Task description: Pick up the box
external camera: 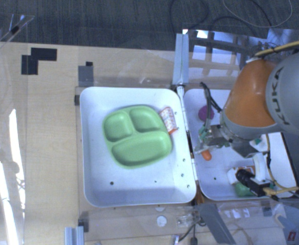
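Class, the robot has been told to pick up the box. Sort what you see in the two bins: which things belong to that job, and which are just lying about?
Belongs to the job:
- small red and white box, beside the plate in the left bin
- gripper, over the right bin

Just lying about:
- green divided plate
- small orange piece
- purple thing
- green thing

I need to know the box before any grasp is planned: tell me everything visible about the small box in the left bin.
The box is small and slim, white with red and orange print, probably cardboard. It lies in the left bin, tilted against the right edge of the green divided plate, touching its rim, close to the bin's right wall. Its long side runs roughly away from the camera. Its print is too small to read.
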